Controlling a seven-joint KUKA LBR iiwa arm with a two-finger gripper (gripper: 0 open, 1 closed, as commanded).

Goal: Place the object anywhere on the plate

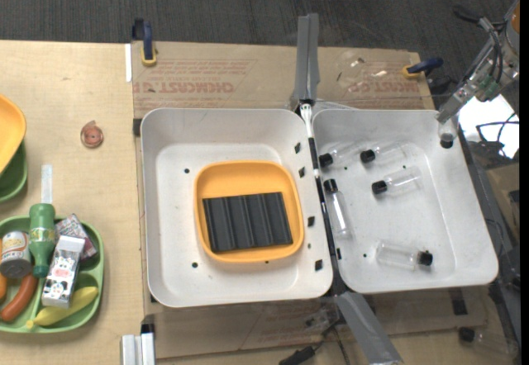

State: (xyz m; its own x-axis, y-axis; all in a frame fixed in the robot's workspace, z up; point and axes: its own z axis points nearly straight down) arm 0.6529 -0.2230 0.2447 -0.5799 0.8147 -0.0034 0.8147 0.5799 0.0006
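Observation:
An orange plate (248, 177) sits in the middle of the left bin (165, 190). A black ridged rectangular block (247, 221) lies flat on the plate, toward its front. Several clear vials with black caps lie scattered in the right bin (463, 215): one (398, 183) near the middle, one (403, 257) near the front, one (337, 210) along the left wall. My gripper (471, 95) hangs at the far right corner of the right bin, above its rim and well away from the plate. It is small and partly cut off by the frame edge.
A small black cap-like thing (447, 141) rests near the right bin's far right rim. On the bench at left stand a green tray (83, 305) of toy food and an orange dish (10, 136). Cardboard (215, 78) lies behind the bins.

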